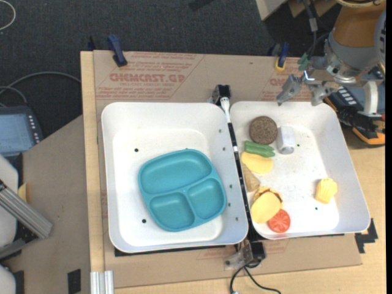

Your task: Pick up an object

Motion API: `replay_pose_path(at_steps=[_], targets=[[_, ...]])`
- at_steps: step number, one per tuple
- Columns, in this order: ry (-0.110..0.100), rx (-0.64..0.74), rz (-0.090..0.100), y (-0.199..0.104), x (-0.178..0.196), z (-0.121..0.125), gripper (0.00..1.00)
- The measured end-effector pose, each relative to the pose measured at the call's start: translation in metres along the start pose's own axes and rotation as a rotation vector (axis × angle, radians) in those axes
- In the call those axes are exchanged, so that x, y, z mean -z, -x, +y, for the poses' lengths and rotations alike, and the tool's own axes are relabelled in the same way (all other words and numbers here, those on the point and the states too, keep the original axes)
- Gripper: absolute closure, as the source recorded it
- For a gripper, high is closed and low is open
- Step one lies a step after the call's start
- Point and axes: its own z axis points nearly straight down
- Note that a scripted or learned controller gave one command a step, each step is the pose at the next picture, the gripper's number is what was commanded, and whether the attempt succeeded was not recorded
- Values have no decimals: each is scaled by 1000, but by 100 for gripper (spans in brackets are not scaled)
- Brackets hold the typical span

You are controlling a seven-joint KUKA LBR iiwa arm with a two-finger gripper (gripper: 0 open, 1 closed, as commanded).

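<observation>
Gripper [303,90]: we see its fingers spread, grasping nothing, above the right bin's [343,164] far edge.
Objects: cookie [263,129], grey cup [285,139], tomato [279,221], all lying in that bin.
Progress: we judge nothing picked; descent, grasp remain.

Even, bright overhead light and a mostly sharp frame.

You get soft, diffuse lighting: the 2 white bins [119,182] read bright, close to washed out on their floors, with only faint shadows under the teal tray [181,188] and the small items. The dark carpet [122,11] at top stays dim. Focus holds across the bench, though the arm [358,23] at upper right looks slightly soft, and fine detail is grainy at this resolution.
</observation>
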Motion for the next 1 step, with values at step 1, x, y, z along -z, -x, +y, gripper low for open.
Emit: replay_pose_path(at_steps=[1], targets=[[-9,9,5,-94,-59,-41,0]])
